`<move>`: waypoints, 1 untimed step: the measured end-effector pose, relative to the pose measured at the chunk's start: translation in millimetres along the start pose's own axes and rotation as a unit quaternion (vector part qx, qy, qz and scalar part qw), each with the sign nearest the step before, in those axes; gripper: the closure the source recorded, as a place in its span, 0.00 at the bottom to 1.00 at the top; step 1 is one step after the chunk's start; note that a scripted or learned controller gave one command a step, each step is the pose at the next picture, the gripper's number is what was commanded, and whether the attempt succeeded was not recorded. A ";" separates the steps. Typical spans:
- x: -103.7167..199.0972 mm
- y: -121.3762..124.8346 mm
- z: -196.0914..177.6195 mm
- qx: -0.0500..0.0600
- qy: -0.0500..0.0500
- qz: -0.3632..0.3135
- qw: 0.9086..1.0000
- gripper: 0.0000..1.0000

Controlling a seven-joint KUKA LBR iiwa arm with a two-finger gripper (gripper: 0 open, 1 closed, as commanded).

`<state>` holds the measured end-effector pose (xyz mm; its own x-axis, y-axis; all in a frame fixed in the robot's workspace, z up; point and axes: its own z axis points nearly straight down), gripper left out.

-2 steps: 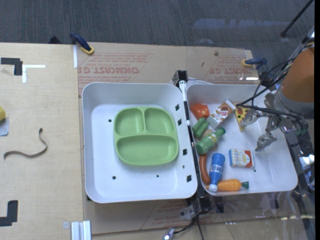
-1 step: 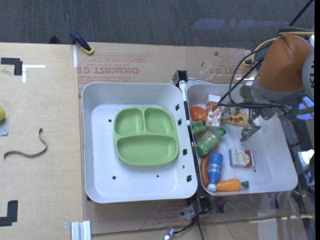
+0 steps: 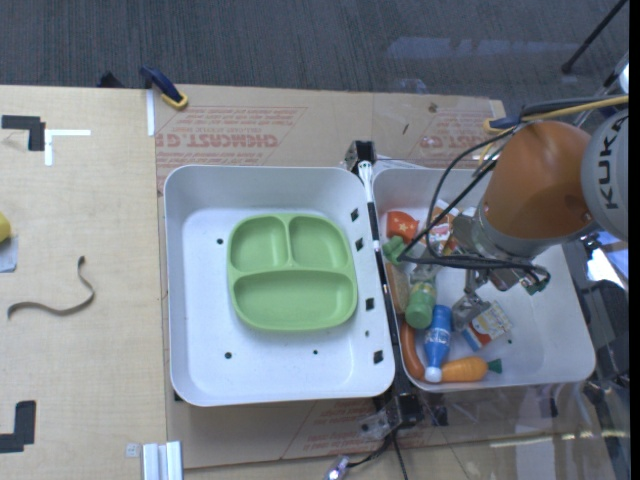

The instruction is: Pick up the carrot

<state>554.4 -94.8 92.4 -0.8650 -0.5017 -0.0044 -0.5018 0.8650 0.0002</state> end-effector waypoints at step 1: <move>52.7 -23.8 -3.5 0.000 0.000 -0.163 0.987 0.00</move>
<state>520.7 -141.9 95.7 -0.6579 -0.7531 -0.0041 -0.7531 0.6579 -0.0014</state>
